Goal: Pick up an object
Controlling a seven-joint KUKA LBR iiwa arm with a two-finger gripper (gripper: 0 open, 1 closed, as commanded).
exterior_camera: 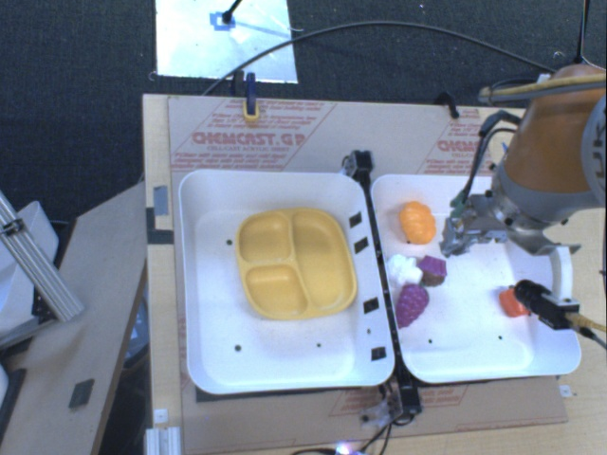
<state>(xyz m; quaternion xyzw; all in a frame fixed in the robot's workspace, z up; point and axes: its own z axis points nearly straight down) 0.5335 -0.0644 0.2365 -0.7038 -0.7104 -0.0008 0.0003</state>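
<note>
So far nothing had been lifted. The gripper [455,238] hung low over the right bin [474,363], just right of the orange ball [417,222]; whether its fingers were open or closed I cannot tell. The purple grapes [412,303] and the other pieces lay untouched, so the grasp remained to do.

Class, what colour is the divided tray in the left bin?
The divided tray is pale yellow, seen plainly in the camera view.

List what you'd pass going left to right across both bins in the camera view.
Yellow divided plate → small white piece → orange ball → gripper → small red-orange piece. The purple pieces overlap the white one, so I left them out.
</note>
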